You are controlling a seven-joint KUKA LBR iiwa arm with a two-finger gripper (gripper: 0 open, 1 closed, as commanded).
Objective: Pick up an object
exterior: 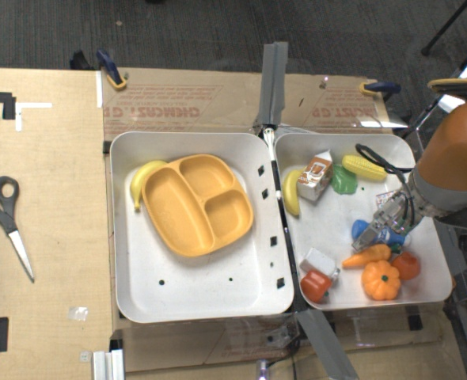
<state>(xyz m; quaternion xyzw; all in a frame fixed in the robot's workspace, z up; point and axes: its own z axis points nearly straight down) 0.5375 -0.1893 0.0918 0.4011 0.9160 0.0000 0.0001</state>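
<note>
- Nearest me, in the right bin (423, 298), I note an orange pumpkin (381, 280), a red tomato (407, 265) touching it, and a red-and-white piece (316, 279) by the front left corner.
- Just behind these lies a carrot (367, 255), and behind that a blue object (365, 230).
- The claw (392, 222) sits low over the blue object and the carrot; I cannot tell from here how it is set or whether it holds anything.
- Further back in that bin: a small carton (316, 176), a green piece (343, 181), a corn cob (364, 168), and a banana (291, 193) against the left wall.
- The left bin (138, 291) holds a yellow divided plate (196, 203) with a second banana (144, 180) beside it.
- Scissors (9, 220) lie on the bench (43, 165), far left.
</note>
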